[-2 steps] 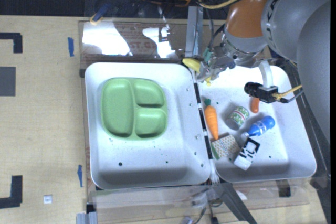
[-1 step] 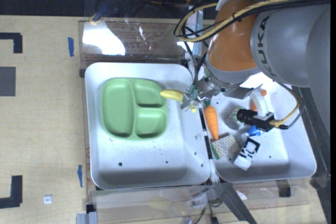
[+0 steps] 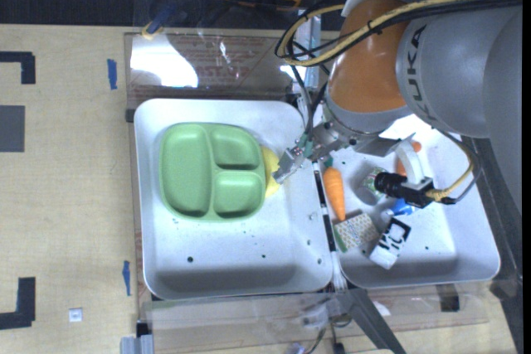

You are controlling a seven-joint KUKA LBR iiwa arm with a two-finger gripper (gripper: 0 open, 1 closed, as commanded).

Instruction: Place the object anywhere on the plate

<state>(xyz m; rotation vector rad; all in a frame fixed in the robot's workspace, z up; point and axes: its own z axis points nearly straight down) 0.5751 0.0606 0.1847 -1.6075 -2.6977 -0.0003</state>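
Observation:
A green three-compartment plate (image 3: 209, 171) lies in the left bin (image 3: 224, 261). A yellow object (image 3: 271, 175) rests against the plate's right rim, mostly outside it. My gripper (image 3: 292, 161) hangs just right of that yellow object, above the left bin's right side, close to it. The grey arm with its orange band (image 3: 369, 70) comes in from the upper right and hides the bin's back right corner.
The right bin (image 3: 465, 253) holds an orange carrot (image 3: 333, 191), a speckled sponge-like block (image 3: 355, 231), a white and black item (image 3: 392, 243), a dark toy with blue parts (image 3: 402, 186) and a white bottle (image 3: 412, 157). A clear panel (image 3: 207, 66) stands behind the left bin.

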